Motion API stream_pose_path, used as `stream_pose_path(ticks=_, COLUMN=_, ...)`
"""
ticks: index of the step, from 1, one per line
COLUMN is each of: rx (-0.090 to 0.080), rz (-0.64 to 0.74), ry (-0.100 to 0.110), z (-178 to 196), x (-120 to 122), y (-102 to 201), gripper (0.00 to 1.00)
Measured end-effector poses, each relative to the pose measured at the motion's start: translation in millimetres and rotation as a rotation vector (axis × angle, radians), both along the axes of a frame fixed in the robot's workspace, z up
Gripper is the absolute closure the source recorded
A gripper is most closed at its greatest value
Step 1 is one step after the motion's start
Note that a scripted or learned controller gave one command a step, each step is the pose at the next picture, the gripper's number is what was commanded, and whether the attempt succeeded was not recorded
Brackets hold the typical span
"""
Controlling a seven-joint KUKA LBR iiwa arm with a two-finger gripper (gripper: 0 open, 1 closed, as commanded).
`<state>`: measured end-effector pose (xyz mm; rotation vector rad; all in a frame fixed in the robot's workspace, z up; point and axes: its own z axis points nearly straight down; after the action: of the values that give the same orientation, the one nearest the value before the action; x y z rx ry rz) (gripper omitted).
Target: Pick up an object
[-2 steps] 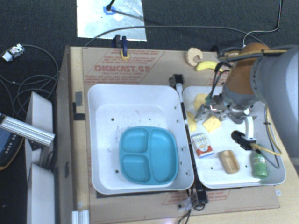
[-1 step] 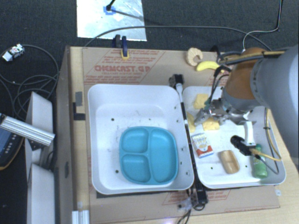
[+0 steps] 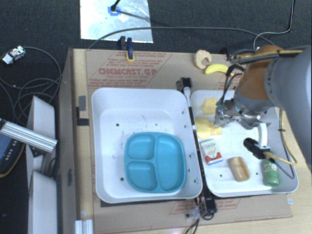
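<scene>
So the claw (image 3: 220,116) is down in the right bin (image 3: 282,186), sitting right at a pale yellow block (image 3: 206,127) near the bin's left wall. Can't tell if it's spread or pinching anything, the wrist blocks the view.

Another yellow block (image 3: 209,106) lies just behind that one. Closer to the front edge there's a small carton (image 3: 210,151) with red and white print, long axis running roughly front to back, tilted a bit; the writing is too small to read. Right of it is a tan bread-like piece (image 3: 239,168), long axis also front-to-back, and a green bottle (image 3: 270,173) near the right wall.

The left bin (image 3: 112,101) holds a blue divided plate (image 3: 155,161) with lots of bare floor around it.

The counter (image 3: 161,67) has red "CHEMCAST" lettering. A banana (image 3: 216,68) lies just beyond the right bin.
</scene>
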<state>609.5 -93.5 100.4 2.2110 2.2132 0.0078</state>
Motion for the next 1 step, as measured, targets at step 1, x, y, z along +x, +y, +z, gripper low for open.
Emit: stream_pose_path(ticks=1, rx=0.004, rz=0.0, ry=0.009, z=58.0, x=-23.2, y=-55.4, gripper=1.0)
